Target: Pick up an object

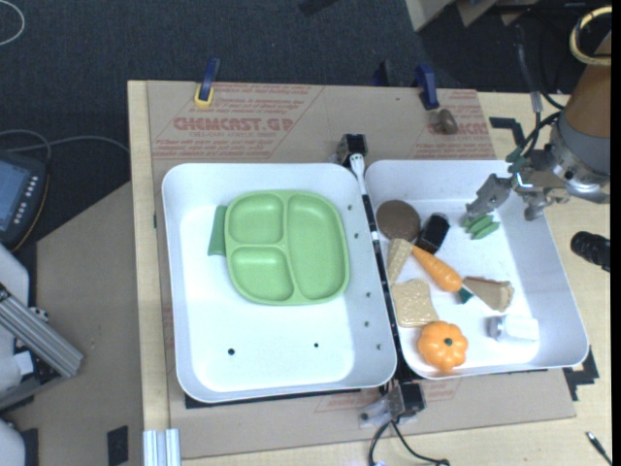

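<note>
Where bin meets arm, end effector (505,194).

right bin (558,280): hand (506,194) over its far side, just above green item (479,226) | carrot (438,271) at bin centre, pumpkin (442,346) near front edge, cracker (414,302) between | green divided plate (287,246) in left bin (194,338)
</note>
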Tool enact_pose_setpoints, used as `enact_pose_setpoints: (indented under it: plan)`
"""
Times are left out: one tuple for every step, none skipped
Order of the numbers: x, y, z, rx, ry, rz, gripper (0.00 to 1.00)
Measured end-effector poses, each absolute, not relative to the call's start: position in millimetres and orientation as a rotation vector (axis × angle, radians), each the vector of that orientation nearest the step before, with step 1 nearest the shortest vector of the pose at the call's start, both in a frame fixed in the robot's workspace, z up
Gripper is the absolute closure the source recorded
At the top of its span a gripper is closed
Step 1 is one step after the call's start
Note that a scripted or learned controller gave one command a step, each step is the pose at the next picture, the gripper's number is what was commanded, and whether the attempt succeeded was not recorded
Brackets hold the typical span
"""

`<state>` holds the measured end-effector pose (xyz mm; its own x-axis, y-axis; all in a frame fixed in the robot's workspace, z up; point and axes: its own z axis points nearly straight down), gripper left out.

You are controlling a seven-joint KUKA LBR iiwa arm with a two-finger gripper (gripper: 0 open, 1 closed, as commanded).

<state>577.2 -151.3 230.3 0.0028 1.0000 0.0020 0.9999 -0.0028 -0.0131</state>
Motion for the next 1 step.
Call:
enact_pose_setpoints:
  plan:
    - [579.9, -151.1, 237.9, -2.222, -2.222, 0.000, 0.00]
